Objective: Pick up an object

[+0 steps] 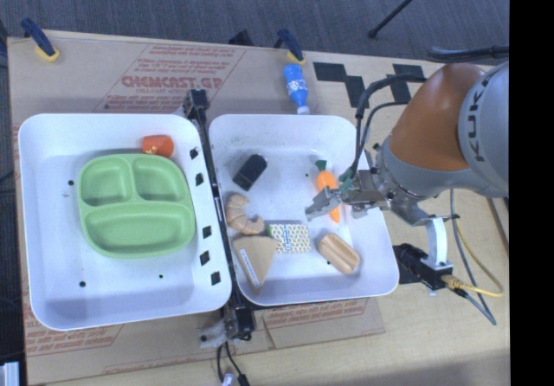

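Viewing from above, at a slant: two shallow white bins sitting side by side on a cardboard-covered bench. Reaching in from the right, a grey arm with an orange band, its gripper (333,200) hovering low over the right bin (286,289), right at a toy carrot (326,182). Judging the step as the approach or closing phase of a pick, with the carrot the likely target. Not possible to tell whether the tool is released, clenched or grasping the carrot; nothing clearly lifting yet. Next move probably calling for a firm close around the carrot's body, then a straight rise clear of the bin wall.

Lying in the right bin: a black block (249,170) toward the back, a croissant (241,211) near the left wall, a patterned packet (291,237) in the middle, a tan wedge (253,260) at the front left, and a hot dog bun (338,253) at the front right.

Resting in the left bin (43,289): a green divided plate (136,203), with a small red toy (157,145) just behind it.
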{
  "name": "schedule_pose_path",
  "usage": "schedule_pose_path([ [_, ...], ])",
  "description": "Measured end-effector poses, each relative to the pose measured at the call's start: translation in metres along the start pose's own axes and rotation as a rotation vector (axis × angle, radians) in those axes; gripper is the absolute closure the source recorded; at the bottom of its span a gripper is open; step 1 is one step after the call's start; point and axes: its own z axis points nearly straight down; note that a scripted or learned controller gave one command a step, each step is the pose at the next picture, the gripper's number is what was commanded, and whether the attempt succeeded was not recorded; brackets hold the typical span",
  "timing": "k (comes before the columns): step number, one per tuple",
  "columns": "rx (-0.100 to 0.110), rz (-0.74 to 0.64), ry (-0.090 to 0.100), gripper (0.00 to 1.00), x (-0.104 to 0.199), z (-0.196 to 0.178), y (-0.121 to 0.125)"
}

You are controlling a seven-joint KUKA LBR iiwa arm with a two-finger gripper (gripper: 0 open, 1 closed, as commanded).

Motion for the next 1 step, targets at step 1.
schedule_pose_path([
  [1, -0.010, -0.273, -0.004, 0.00, -0.0267, 0.1131, 0.0501],
])
